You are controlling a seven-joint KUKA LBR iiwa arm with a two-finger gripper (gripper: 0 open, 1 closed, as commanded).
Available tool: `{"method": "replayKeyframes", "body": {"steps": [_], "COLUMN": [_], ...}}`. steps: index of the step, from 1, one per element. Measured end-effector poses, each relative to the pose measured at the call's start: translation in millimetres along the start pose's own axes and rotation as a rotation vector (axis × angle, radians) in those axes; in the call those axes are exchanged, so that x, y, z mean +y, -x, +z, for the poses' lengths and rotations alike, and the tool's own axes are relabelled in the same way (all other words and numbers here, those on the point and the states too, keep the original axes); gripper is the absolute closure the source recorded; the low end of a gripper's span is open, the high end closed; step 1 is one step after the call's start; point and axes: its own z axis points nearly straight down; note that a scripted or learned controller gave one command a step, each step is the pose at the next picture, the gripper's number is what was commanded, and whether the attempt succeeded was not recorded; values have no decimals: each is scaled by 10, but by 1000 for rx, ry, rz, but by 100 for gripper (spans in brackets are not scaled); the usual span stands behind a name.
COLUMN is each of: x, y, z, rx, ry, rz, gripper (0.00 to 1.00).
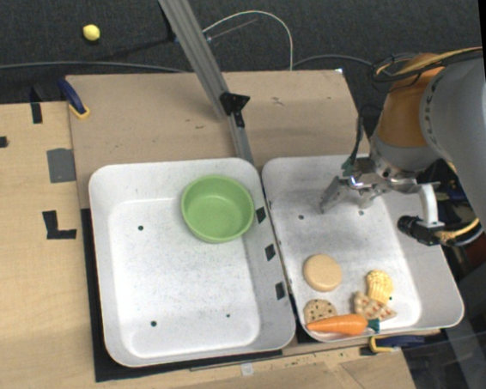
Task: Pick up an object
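In the right bin (427, 299), my gripper (344, 201) hangs over the bare upper part of the floor, open, with nothing between its fingers. Well below it lie a round beige biscuit (322, 272), a small brown cracker (318, 309), an orange carrot (343, 325), a yellow corn piece (379, 285) and a tan lumpy piece (372, 307). The left bin (152, 311) holds a green bowl (217, 208) at its upper right, upright.
A grey metal pole (202, 55) slants down from the top to the ridge between the bins. Cables (437, 229) and the arm's body (442, 116) crowd the right bin's right edge. A small yellow ball (91, 32) lies on the dark floor beyond the bench.
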Motion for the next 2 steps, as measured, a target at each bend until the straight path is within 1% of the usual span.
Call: {"method": "replayKeyframes", "body": {"steps": [1,2], "x": [1,65], "y": [-4,2], "z": [-102,-722], "rx": [0,-1], "ry": [0,7], "rz": [-1,0], "gripper": [100,100]}}
